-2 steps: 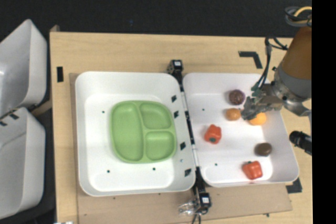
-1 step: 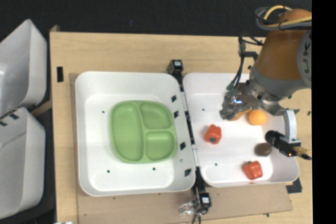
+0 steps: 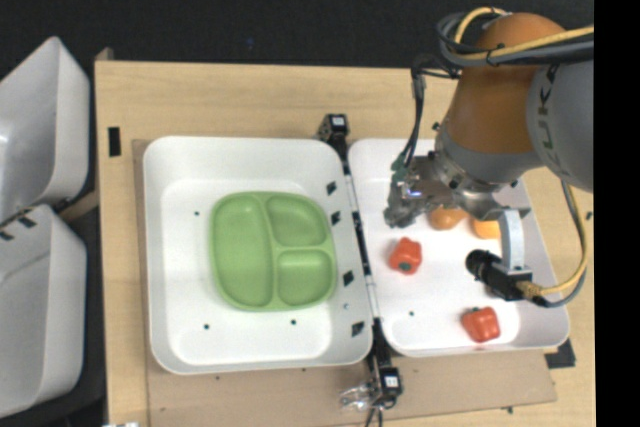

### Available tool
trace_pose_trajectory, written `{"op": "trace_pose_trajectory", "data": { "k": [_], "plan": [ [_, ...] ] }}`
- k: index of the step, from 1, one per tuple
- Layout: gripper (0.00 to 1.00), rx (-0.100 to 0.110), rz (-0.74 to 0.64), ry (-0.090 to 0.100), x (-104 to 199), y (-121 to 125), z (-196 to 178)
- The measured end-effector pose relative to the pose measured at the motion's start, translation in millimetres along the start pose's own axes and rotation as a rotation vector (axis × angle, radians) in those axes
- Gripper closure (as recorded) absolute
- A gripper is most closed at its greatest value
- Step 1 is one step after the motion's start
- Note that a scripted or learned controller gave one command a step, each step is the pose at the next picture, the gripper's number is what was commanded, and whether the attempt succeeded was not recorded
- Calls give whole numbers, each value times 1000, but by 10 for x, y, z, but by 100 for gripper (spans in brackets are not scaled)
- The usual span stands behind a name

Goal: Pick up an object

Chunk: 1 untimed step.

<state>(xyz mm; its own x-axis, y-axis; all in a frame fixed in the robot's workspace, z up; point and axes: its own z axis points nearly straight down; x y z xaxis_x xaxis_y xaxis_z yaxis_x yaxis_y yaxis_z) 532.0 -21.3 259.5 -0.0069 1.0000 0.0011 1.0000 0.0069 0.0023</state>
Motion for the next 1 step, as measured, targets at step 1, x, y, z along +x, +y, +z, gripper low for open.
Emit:
{"op": "trace_pose_trajectory", "data": {
  "k": [1],
  "plan": [
    [100, 0, -1, 0, 548, -44, -39]
  ]
}}
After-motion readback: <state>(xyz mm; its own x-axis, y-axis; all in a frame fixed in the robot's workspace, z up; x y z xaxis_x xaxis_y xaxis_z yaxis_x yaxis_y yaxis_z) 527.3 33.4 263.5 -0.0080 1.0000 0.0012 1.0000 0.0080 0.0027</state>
